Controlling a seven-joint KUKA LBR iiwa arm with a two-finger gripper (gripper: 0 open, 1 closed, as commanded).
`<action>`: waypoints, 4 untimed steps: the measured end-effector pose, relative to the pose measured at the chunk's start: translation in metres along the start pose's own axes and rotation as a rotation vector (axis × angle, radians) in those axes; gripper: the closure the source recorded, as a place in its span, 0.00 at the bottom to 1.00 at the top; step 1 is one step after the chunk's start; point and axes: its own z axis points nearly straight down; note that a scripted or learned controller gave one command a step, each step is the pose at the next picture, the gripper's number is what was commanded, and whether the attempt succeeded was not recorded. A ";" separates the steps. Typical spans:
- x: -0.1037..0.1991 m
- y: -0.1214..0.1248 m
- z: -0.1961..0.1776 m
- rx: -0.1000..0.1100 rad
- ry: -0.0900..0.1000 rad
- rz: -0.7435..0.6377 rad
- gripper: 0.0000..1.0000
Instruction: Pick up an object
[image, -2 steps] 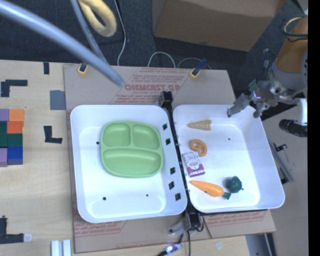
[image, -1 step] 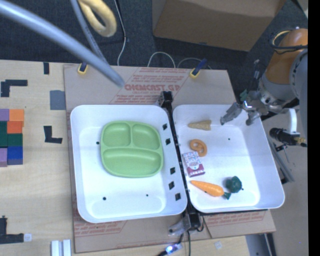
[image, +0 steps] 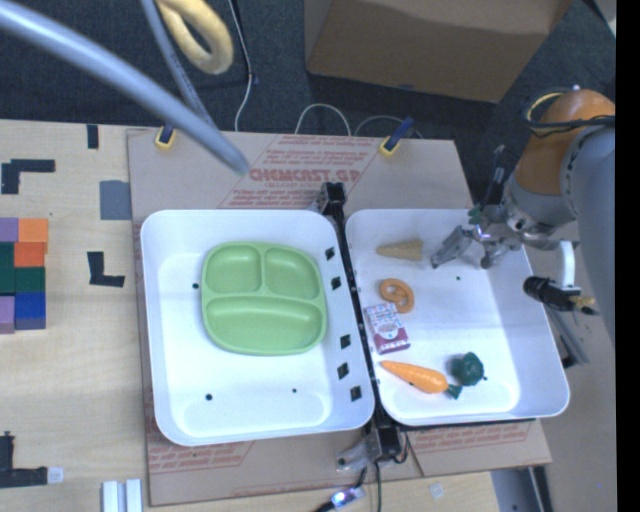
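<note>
The right bin (image: 520, 330) holds an orange carrot (image: 414, 376) with a green leafy top (image: 465, 368), a pretzel (image: 396, 293), a small pink packet (image: 386, 327) and a tan cone-shaped piece (image: 401, 250). My gripper (image: 462, 247) hangs over the far part of this bin, to the right of the cone, with its two dark fingers spread open and nothing between them. The grey arm with its orange band (image: 560, 150) reaches in from the right.
A green divided plate (image: 265, 298) lies in the left bin (image: 170, 400). Coloured blocks (image: 22, 275) are stacked at the far left of the bench. A cardboard box (image: 430, 40) stands behind the bins, and a grey pole (image: 120, 70) slants across the top left.
</note>
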 end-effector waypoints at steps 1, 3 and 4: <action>0.001 0.000 0.024 -0.008 -0.003 -0.002 0.00; 0.001 0.001 0.011 -0.012 -0.008 -0.004 1.00; 0.001 -0.007 -0.048 -0.016 -0.003 0.001 1.00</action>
